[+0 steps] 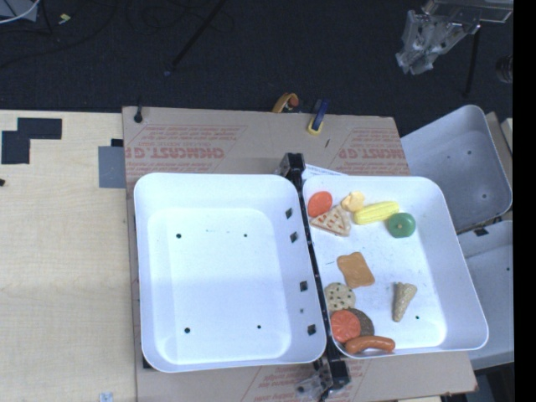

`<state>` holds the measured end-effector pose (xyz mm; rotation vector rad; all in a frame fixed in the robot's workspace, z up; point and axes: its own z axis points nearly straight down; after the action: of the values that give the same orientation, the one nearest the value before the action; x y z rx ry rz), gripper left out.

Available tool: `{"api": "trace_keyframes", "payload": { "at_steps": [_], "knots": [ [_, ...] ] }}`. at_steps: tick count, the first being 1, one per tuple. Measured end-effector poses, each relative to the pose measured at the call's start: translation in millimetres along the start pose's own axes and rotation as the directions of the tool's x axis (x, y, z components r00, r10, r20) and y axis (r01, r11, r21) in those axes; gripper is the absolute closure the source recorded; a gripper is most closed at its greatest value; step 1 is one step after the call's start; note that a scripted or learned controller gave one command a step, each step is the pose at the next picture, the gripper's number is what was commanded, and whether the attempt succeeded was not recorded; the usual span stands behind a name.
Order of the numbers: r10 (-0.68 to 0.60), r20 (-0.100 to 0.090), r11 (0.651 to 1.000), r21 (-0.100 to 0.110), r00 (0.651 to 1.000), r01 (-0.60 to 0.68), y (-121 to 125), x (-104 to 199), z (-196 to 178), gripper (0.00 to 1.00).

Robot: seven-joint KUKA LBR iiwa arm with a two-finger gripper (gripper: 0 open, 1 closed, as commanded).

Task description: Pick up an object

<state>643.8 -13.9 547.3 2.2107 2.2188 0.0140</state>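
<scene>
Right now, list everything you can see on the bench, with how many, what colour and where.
Bins: two, white, side by side on brown cardboard.
Toy foods, all in the right bin:
Orange-red round: one, far left corner.
Waffle wedge: one, tan and red, beside it.
Corn: one, yellow, far side.
Green ball: one, right of the corn.
Toast: one, orange-brown, middle.
Cone: one, beige, near right.
Cookie: one, speckled tan, near left.
Sausage: one, red-orange, near edge.
Clamps: yellow and blue, far cardboard edge.
Gripper: one, grey, raised beyond the right bin.
</scene>
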Motion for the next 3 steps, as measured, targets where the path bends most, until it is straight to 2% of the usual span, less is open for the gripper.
{"api": "trace_keyframes", "payload": {
  "at_steps": [1, 3],
  "knots": [
    [0.007, 0.001, 1.0, 0.016, 1.0, -0.007, 0, -61, 10, 1.0],
    [0.006, 0.001, 1.0, 0.015, 1.0, -0.006, -1, -151, 10, 1.0]
  ]
}}
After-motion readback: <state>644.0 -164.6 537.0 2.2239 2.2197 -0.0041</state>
